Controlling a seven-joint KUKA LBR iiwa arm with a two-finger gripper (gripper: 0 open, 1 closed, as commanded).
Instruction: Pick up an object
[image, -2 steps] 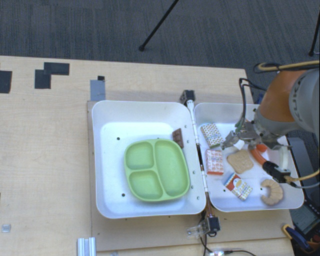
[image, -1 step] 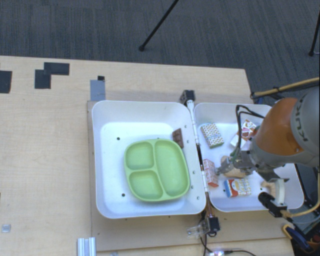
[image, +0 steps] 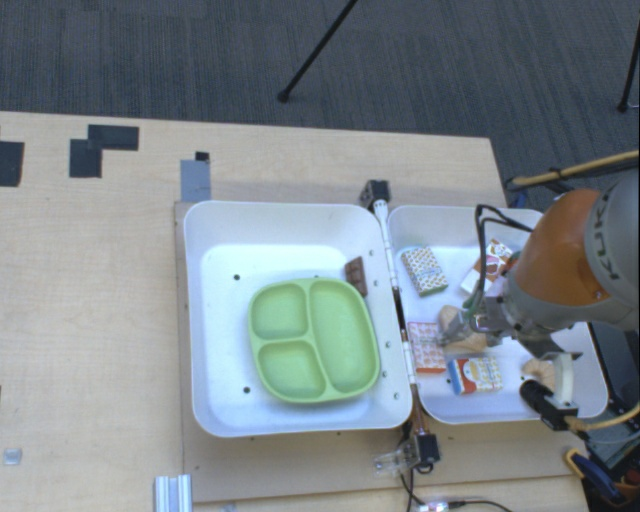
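The tool (image: 462, 325) of the grey arm (image: 575, 265) with its orange band sits low in the right bin (image: 590, 400), over the middle of the bin's clutter; whether it is released or clenched cannot be told from this slant, and nothing can be seen to be grasped. A small tan object (image: 462, 338) lies directly at the tool, touching or just under it, and is judged the likely target; its outline is too blurred to give a long axis or a heading. Just toward the left bin from the tool lies a flat red-and-white packet (image: 425, 347), its long axis running roughly from the far side of the bin to the near side. Just nearer the camera lies a red, white and blue carton (image: 476, 375), flat, long axis roughly across the bin. Farther away, toward the bin's far wall, rests a small patterned box (image: 424, 269), tilted on a diagonal, and beside the arm a red-and-white wrapper (image: 492, 264). Well apart, the left bin (image: 200, 330) carries a green three-compartment tray (image: 314, 340) and a small brown piece (image: 355, 270) by its right wall. Both bins rest on the pale wooden counter (image: 90, 320). The coming move is judged a short descent, not a sideways reach.
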